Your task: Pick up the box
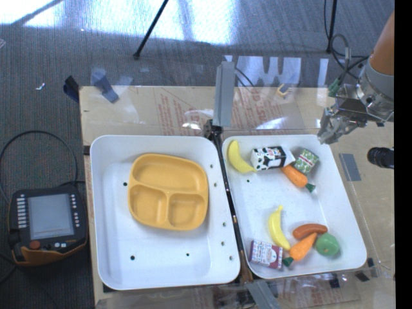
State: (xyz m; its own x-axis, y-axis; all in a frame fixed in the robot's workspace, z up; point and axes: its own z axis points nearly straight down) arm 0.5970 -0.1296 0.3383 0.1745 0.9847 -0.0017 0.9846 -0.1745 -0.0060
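Observation:
The right bin point(341, 205) holds three small boxes. A black-and-white carton point(267, 158) lies on its side near the back, with a green box point(307, 159) just to its right. A red box point(265, 253) lies at the front edge. My gripper point(333, 131) hangs over the bin's back right corner, above the rim, to the right of the green box and apart from it. Nothing shows in its grasp.
Also in the right bin are two bananas point(239, 158) point(277, 227), two carrots point(297, 176) point(301, 246), a sausage point(309, 230) and a green fruit point(327, 244). A yellow divided plate point(168, 190) sits in the left bin point(109, 237). A grey post point(224, 98) stands behind the bins.

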